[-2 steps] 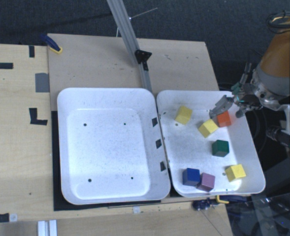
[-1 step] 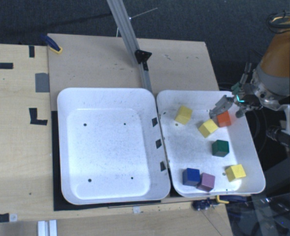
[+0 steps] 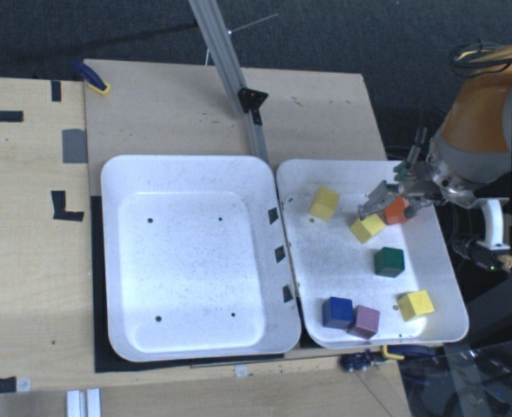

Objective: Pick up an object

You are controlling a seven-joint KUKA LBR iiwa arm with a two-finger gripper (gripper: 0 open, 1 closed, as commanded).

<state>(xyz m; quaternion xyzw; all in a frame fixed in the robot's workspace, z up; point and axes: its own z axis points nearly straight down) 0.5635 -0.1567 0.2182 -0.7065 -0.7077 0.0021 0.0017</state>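
I've got the gripper (image 3: 393,205) down in the right bin (image 3: 321,324), at approx 2 o'clock of it, fingers clamped on an orange-red block (image 3: 397,209). A yellow block (image 3: 368,228) is touching it at 8 o'clock. Another yellow cube (image 3: 323,204) sits w/ a gap at 9 o'clock. Green cube (image 3: 389,261) lies near bin centre-right; blue (image 3: 337,312), pink (image 3: 365,321) & a third yellow (image 3: 416,304) toward 6 o'clock. Left bin (image 3: 116,181) alongside.

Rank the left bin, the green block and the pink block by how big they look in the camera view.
1. Left bin, by far the largest.
2. and 3. Green block and pink block: they look alike in size, so I won't rank them.
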